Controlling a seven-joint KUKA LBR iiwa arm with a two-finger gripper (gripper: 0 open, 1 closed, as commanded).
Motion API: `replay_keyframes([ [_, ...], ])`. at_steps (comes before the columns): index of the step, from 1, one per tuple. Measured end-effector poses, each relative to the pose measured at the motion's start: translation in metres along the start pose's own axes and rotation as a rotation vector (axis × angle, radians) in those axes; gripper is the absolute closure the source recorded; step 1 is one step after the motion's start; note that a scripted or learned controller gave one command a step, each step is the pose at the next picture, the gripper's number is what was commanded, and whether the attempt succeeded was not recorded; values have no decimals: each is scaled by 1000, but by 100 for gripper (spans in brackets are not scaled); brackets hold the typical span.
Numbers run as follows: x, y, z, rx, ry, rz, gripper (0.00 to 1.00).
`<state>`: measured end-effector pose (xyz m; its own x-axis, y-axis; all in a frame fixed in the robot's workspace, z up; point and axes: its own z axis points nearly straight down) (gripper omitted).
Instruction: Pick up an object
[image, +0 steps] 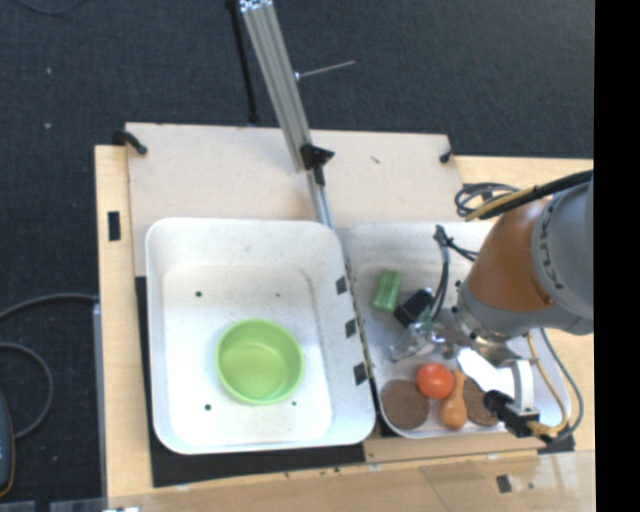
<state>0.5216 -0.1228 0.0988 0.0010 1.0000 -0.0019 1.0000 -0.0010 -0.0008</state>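
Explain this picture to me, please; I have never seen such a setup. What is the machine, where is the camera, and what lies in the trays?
One camera looks down at a slant on a bench with two shallow white trays. The grey and orange shape at the right is a robot arm; its gripper hangs low over the right tray, and I cannot tell whether it holds anything. The left tray holds a green bowl. The right tray holds a green block, a red ball, a brown disc and an orange piece.
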Motion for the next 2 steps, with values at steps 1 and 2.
replay_keyframes([
  [1,-1,2,-13,-6,1,6,100],
  [2,-4,3,-54,-3,1,-1,100],
])
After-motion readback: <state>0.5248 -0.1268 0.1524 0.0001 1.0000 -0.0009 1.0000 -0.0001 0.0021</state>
